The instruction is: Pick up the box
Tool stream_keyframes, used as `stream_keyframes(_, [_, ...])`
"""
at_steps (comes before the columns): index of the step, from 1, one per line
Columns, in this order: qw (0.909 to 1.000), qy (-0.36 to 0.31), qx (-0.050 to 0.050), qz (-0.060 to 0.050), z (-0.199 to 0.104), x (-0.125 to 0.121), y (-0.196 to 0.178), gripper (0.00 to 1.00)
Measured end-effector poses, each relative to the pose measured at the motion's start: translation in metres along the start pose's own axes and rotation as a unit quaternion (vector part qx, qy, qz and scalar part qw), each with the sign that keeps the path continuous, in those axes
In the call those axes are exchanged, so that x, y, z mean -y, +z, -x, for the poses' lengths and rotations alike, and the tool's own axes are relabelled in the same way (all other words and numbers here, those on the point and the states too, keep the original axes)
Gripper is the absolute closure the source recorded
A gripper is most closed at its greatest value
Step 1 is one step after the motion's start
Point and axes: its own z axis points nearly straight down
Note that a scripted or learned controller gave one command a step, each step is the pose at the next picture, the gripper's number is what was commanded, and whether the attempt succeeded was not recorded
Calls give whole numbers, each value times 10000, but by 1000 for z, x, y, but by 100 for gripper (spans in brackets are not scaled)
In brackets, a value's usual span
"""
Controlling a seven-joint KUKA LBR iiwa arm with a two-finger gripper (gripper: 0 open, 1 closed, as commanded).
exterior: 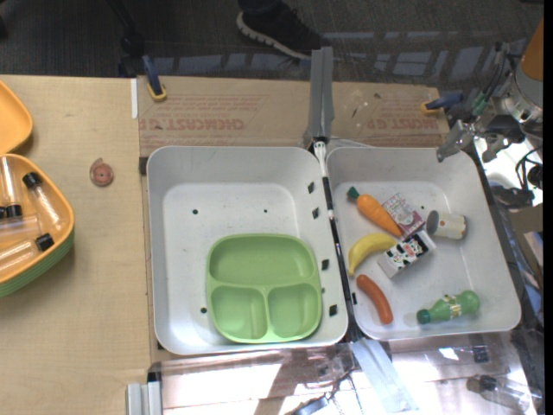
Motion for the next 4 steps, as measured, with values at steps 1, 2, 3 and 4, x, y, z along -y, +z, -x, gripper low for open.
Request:
stream_keyframes(1, [9998, -199, -1, 5, -85, -8, 138, 0])
stream_keyframes(2, [9997, -247, 0, 6, -46, 32, 143, 0])
stream_keyframes(3, [9997, -230, 0, 8, -45, 32, 134, 100])
stream_keyframes(4, [10000, -16, 5, 1, -94, 64, -45, 100])
